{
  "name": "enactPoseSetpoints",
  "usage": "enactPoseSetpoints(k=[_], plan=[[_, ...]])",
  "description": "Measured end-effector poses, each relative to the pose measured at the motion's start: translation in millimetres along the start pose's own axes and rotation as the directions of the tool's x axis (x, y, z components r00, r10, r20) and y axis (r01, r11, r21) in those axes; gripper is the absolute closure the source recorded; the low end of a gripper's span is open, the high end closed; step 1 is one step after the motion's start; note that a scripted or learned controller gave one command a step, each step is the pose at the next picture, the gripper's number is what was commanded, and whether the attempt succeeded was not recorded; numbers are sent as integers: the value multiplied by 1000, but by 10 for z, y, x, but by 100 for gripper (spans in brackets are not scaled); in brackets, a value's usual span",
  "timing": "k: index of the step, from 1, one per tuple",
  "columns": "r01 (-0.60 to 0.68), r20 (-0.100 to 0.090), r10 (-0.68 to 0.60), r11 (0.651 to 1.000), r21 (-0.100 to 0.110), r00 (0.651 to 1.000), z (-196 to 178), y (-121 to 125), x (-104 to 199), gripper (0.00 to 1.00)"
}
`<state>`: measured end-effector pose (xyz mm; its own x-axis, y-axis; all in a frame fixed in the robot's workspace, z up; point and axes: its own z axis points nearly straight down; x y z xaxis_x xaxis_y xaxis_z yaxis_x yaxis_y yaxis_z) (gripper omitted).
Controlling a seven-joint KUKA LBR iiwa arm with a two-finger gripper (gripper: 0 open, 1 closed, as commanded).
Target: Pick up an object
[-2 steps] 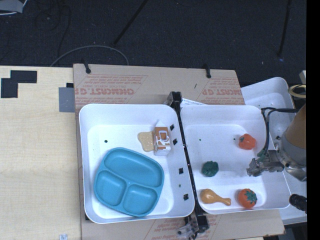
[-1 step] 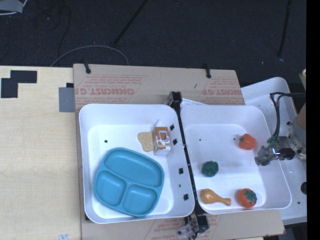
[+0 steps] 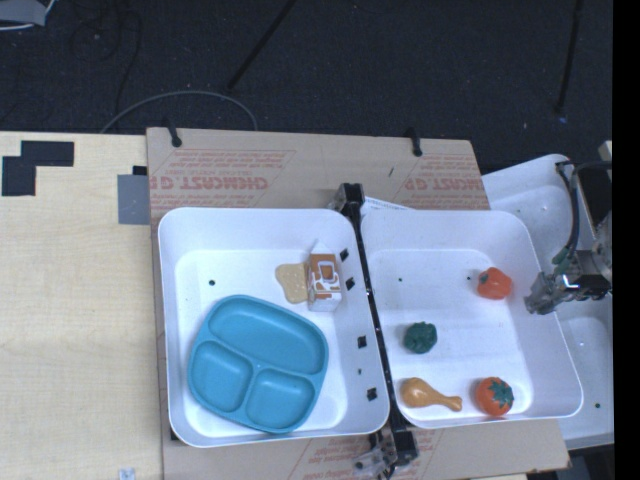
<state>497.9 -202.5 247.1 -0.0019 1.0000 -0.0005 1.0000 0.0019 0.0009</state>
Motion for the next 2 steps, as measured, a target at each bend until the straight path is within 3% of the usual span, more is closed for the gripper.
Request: enactPoseSetpoints(k=[2], plan=[[3, -3, -3, 1000, 5, 1000, 62, 19, 1246, 100]])
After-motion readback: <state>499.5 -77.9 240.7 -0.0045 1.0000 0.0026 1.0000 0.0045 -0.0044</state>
